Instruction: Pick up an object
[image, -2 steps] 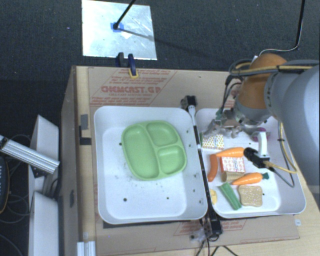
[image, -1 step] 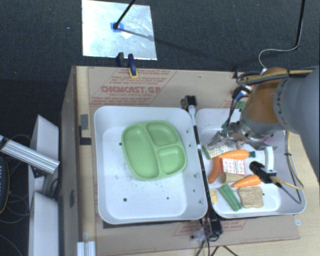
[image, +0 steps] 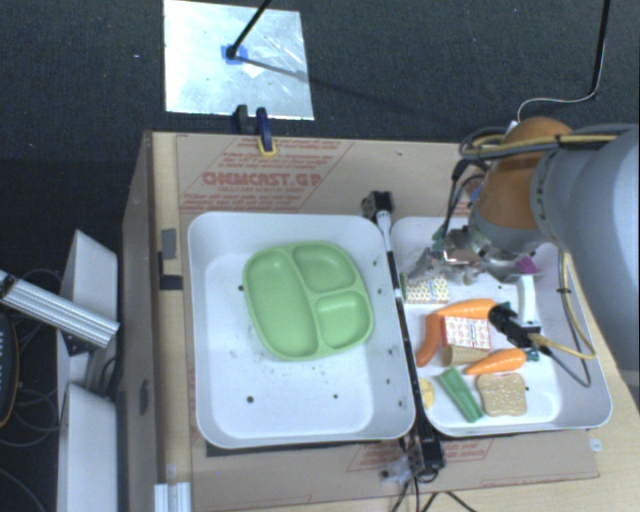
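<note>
Bench – two white bins | hand over right bin – toys

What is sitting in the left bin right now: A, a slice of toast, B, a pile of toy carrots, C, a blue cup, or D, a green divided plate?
D: the green divided plate lies alone in the left bin; the toy food sits in the right bin.
</note>
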